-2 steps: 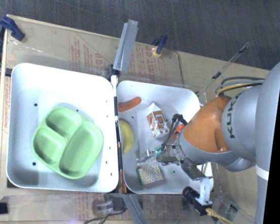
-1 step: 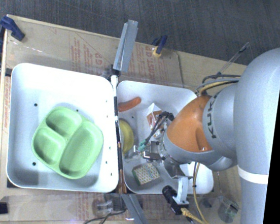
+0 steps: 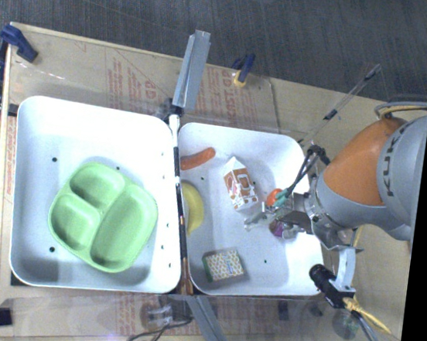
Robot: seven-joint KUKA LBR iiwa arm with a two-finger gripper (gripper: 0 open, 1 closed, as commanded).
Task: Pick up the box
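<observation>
Overhead, two shallow white bins are seen side by side on the worktop (image 3: 95, 64). The left bin (image 3: 40, 127) is taken up largely by a green divided tray (image 3: 104, 216), with bare floor left along its far wall and left rim. More objects are carried by the right bin (image 3: 225, 140): a sausage (image 3: 197, 157) near its far left corner, a yellow rounded item (image 3: 192, 206) against the dividing wall, a white and orange carton (image 3: 240, 185) tilted near the middle, and the box (image 3: 224, 265) close to the near wall. Open floor is left between the box and the right rim. The box is small and flat, patterned in green and pale tones, and is lying skewed to the bin's edges, touched by nothing. The arm (image 3: 373, 175) is reached in over the right rim, its orange band above the wrist. The pincer (image 3: 272, 212) is placed low just right of the carton, well apart from the box; whether it is wide or narrow cannot be told.
</observation>
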